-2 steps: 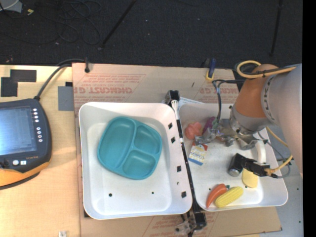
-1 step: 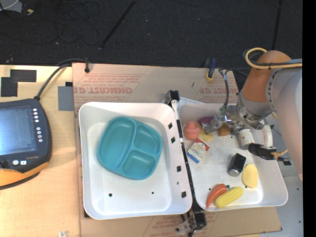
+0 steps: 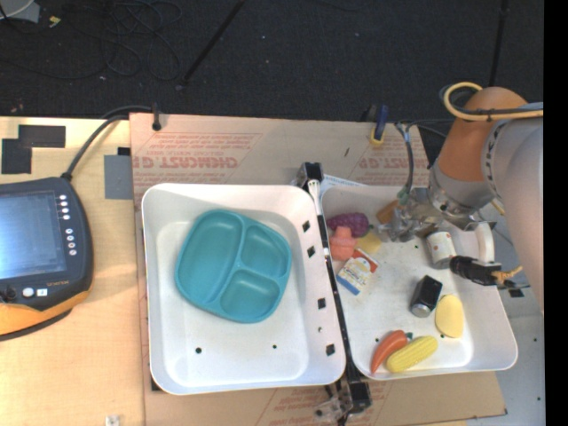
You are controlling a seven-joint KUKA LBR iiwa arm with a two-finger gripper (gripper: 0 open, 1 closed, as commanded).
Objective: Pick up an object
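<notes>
Objects for the pick lie scattered in your right bin [image 3: 497, 349], a shallow white tray. A glossy purple, lumpy piece [image 3: 352, 224] sits at its 11 o'clock, with a pink block [image 3: 341, 241] touching it below. A flat printed packet [image 3: 356, 272] lies near the centre. A small black cylinder [image 3: 426, 295] rests at 3 o'clock, a smooth yellow lemon-shaped piece [image 3: 450, 316] just beside it. At 6 o'clock, a ridged yellow corn cob [image 3: 413, 354] touches an orange carrot shape [image 3: 387, 348]. The gripper [image 3: 404, 224] hangs over the bin's 12 o'clock edge; you cannot tell its state. Your left bin [image 3: 177, 344] holds a teal, rounded, three-compartment plate [image 3: 234, 264].
</notes>
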